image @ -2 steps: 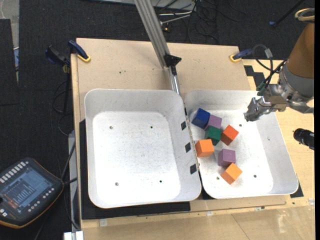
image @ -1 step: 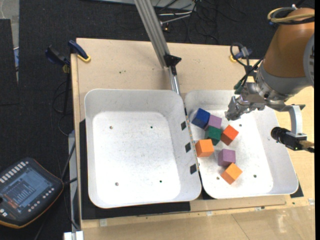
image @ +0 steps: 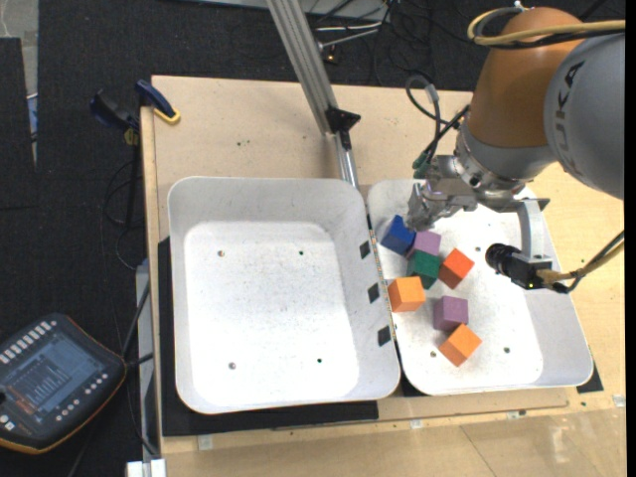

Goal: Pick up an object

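Closest to the camera sits an orange block point(image: 460, 344) in the right bin point(image: 556, 361). Behind it lie a purple block point(image: 450, 311), another orange block point(image: 406, 292), a green block point(image: 426, 265) and a blue block point(image: 397, 236). My tool point(image: 433, 207) hangs just above the blue one. I cannot tell its grip. Beside them is the left bin point(image: 268, 296) on the surface point(image: 248, 127).
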Robot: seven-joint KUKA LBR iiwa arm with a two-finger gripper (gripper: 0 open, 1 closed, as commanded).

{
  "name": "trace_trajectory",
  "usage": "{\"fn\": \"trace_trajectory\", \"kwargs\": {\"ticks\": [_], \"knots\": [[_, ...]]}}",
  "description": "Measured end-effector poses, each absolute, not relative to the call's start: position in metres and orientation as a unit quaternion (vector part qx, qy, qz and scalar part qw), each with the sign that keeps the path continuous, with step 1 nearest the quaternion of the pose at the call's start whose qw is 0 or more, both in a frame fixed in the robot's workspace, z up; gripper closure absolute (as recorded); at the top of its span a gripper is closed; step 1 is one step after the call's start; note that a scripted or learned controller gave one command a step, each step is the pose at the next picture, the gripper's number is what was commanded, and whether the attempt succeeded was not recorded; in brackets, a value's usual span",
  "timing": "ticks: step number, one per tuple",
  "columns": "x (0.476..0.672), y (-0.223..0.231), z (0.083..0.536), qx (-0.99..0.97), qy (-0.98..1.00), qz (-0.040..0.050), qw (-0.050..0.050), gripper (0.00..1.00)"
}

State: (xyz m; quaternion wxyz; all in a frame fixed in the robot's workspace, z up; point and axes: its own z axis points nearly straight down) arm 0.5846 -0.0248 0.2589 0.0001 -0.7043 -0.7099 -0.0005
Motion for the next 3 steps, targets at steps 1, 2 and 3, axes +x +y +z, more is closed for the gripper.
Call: {"fn": "trace_trajectory", "kwargs": {"ticks": [1, 2, 3], "knots": [[0.611, 0.013, 0.251, -0.705, -0.709, -0.0008, -0.001, 1.0], [0.631, 0.067, 0.254, -0.705, -0.71, -0.0017, -0.001, 1.0], [0.63, 0.063, 0.253, -0.706, -0.708, 0.0003, 0.0, 0.0]]}}
